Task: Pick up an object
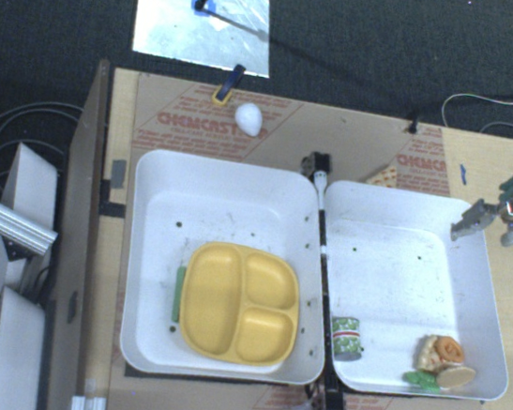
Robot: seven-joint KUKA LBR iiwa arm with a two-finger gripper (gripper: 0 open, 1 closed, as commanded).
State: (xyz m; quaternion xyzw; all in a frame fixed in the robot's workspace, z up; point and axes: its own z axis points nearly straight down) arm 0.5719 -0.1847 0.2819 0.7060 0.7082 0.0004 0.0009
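**Open claw at the right bin's far corner, nothing held**

Seen at the right edge, above the far right corner of the right bin (424,223): the gripper (492,226), two grey fingers (468,221) spread apart and angled down toward the bin's rim. Nothing between them. Whether touching the rim or hanging just over it, impossible to tell from this slant. Reaching in from the right, wrist partly cut off by the frame.

Well apart from the claw, along the right bin's near wall: a small toy cluster (444,359), tan and orange with a green piece at its base, in the near right corner, and a green-and-white packet (345,338) in the near left corner, hard by the divider.

In the left bin (158,233): a yellow divided plate (241,302), three compartments, lying flat, with a green strip (178,293) just beside its left edge.

Behind the bins, on the cardboard sheet (360,138): a white ball (248,118).
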